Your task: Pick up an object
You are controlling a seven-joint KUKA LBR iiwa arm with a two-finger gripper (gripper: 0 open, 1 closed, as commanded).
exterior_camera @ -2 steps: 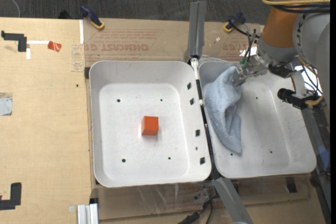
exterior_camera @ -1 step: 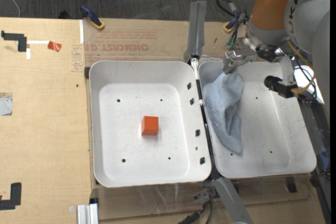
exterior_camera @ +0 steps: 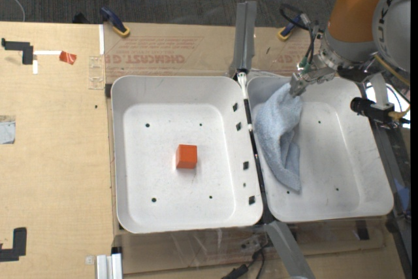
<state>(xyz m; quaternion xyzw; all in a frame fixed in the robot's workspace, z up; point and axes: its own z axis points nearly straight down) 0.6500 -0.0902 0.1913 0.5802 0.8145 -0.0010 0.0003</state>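
A grey-blue towel (exterior_camera: 281, 135) lies along the left side of the right bin (exterior_camera: 346, 160), and its top corner is drawn up to a peak. My gripper (exterior_camera: 300, 84) is at that peak, near the bin's back left corner, with its fingers shut on the cloth. The rest of the towel drapes down toward the bin's front. An orange-red cube (exterior_camera: 187, 157) sits alone near the middle of the left bin (exterior_camera: 137, 140).
A raised divider (exterior_camera: 248, 140) with black clips separates the two bins. Blue-and-yellow clamps (exterior_camera: 115, 21) hold the cardboard behind the bins. My arm's black bracket (exterior_camera: 372, 108) hangs over the right bin's back right area.
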